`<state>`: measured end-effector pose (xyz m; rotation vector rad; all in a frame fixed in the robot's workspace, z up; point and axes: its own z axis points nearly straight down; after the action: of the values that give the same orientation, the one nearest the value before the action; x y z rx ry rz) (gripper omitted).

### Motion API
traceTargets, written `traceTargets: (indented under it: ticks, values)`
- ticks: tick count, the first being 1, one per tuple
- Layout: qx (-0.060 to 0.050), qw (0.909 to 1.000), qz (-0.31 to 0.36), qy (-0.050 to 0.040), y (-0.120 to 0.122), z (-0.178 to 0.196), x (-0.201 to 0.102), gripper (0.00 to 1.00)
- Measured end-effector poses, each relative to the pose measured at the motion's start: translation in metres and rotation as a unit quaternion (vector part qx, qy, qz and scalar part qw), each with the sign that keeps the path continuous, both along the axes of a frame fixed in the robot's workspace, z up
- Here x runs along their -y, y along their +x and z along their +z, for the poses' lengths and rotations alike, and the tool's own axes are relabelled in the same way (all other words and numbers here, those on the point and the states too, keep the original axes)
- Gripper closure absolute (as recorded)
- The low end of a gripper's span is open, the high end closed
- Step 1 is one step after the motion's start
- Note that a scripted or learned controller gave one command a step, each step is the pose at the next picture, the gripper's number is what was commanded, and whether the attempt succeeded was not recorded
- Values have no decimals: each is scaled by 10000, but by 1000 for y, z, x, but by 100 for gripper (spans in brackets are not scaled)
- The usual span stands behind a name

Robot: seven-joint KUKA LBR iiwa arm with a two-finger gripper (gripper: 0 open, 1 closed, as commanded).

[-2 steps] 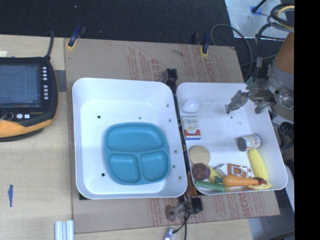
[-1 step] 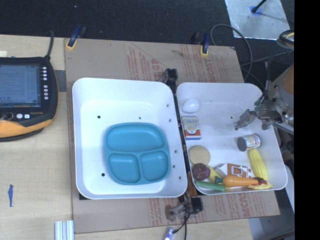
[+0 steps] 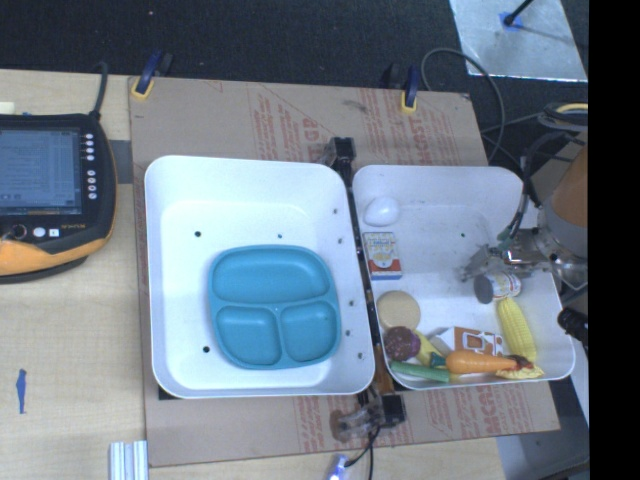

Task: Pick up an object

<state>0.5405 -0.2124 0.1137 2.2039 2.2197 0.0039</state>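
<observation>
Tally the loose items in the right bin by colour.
White: 1, egg
Red-white: 1, small carton
Tan: 1, round cookie
Dark red: 1, round fruit
Yellow: 1, corn cob
Orange: 1, carrot
Green: 1, pod
Total: 7

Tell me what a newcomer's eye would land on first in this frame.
The blue divided tray stands out, lying alone in the left white bin. Next comes the bright cluster of toy food along the near edge of the right white bin: a carrot, a corn cob and a dark red round piece. The end effector hangs over the right bin's right side, above the corn.
</observation>
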Motion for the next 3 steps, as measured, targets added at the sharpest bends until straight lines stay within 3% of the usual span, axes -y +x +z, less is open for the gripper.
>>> traceTargets:
  ticks: [1,2,3]
  values:
    - [135,9999,-12,-97,-3,-8,-22,0]
    - [67,10000,28,-41,-4,-2,-26,100]
    - [67,10000,25,-40,-4,-2,-27,0]
